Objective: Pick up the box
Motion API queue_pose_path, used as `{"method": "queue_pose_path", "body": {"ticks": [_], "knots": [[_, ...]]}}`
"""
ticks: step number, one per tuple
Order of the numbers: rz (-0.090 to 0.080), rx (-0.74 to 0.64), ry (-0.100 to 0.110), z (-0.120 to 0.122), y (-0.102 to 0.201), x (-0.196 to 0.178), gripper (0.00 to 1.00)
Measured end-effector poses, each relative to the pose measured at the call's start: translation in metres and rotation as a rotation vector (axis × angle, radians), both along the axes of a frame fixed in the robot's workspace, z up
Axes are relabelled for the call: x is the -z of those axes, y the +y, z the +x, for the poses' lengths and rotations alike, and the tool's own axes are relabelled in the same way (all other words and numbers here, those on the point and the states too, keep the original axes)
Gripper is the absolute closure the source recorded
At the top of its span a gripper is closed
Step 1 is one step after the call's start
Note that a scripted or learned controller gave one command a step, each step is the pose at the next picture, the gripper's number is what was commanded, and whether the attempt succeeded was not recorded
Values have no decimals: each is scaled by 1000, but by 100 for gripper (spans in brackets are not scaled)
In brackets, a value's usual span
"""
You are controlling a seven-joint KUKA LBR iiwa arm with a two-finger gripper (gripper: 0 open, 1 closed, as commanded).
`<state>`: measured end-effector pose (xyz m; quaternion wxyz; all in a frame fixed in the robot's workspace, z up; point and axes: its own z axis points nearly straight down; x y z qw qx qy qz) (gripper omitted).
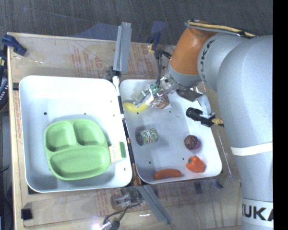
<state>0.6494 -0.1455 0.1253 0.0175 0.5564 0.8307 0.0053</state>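
1. Nearest the lens stands my own arm, grey with its orange band, reaching in from the right over the right bin.
2. My jaws are at the far left corner of that bin, low among the clutter. Whether they stand wide or narrow, I cannot tell; nothing is seen gripped between them.
3. Task item: I judge the box to be the small brown-and-white pack at the far end of the right bin, just beside my jaws. Its shape is blurred, so this identification is tentative.
4. A yellow banana lies just beside the box, against the bin wall. That crowding probably explains my slanted approach, and it risks catching the wrong item.
5. Other contents sit well apart from the work point: a can on its side mid-bin, a dark round fruit, a red pepper and an orange sausage-shaped piece by the near wall.
6. On the bench, the left bin holds a green divided plate, not involved.
7. Assessment: pick not yet secured.
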Motion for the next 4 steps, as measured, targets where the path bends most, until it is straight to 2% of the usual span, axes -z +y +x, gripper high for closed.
{"method": "queue_pose_path", "body": {"ticks": [1, 2, 3, 4], "knots": [[-6, -3, -10, 3, -2, -14, 100], [-5, -2, -6, 1, -2, -12, 0], [11, 23, 37, -47, -18, 33, 0], [6, 193, 31, -83, 40, 11, 0]]}}
